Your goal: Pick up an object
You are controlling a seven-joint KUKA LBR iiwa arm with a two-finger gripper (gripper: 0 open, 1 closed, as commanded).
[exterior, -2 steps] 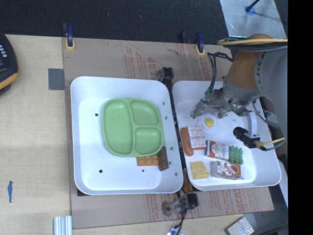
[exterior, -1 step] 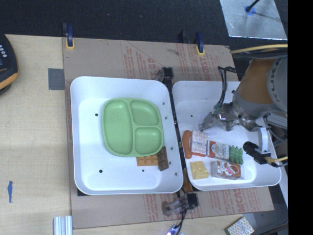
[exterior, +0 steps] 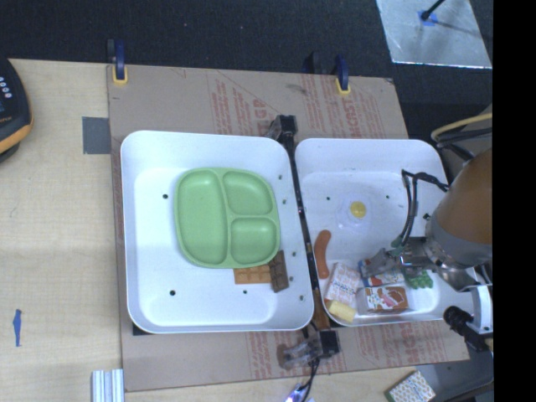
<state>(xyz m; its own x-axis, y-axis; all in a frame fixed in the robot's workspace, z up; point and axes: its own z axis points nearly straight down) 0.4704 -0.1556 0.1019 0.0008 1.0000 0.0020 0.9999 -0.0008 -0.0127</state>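
Desk (exterior: 59,224) surface carries two white bins side by side. Left bin (exterior: 142,224) holds a green divided plate (exterior: 226,217), with a brown block (exterior: 264,273) touching its near edge. Right bin (exterior: 335,162) holds a small yellow piece (exterior: 358,210) toward the far side, an orange sausage (exterior: 322,253), and several packets (exterior: 368,293) at the near side. Claw (exterior: 394,260) hovers low just above those packets; whether it is clenched or released cannot be told.

Arm (exterior: 469,216) reaching in frm right, gripper (exterior: 394,260) low
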